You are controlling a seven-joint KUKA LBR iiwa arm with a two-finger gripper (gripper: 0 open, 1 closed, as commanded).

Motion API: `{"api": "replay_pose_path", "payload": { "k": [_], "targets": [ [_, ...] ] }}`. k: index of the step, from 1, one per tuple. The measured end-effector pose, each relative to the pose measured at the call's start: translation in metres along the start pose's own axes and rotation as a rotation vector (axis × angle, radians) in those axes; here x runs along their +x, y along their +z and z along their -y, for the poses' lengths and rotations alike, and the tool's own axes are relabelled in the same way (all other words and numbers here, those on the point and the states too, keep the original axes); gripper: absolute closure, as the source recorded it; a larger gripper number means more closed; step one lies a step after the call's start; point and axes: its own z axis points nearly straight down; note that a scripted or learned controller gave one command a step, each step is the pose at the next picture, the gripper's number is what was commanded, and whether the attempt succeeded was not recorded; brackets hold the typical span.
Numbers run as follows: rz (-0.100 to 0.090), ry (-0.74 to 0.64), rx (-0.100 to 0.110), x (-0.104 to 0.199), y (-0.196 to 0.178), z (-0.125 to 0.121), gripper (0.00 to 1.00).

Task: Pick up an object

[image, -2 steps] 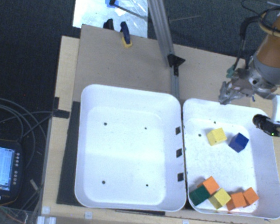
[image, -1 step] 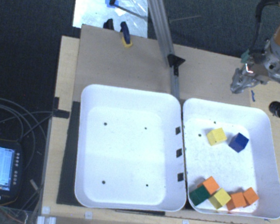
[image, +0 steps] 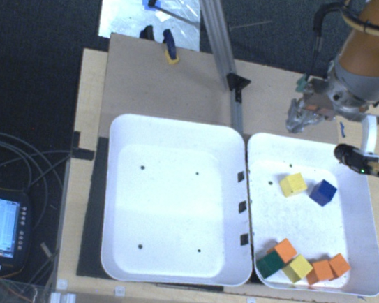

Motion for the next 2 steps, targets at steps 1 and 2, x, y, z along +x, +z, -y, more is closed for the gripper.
{"api": "replay_pose_path", "payload": {
  "k": [1, 2],
  "targets": [
    [-0.001, -0.001, 0.001, 0.051, 0.000, 0.023, 1.00],
    [-0.002, -0.002, 0.003, 0.111, 0.014, 0.040, 1.00]
  ]
}}
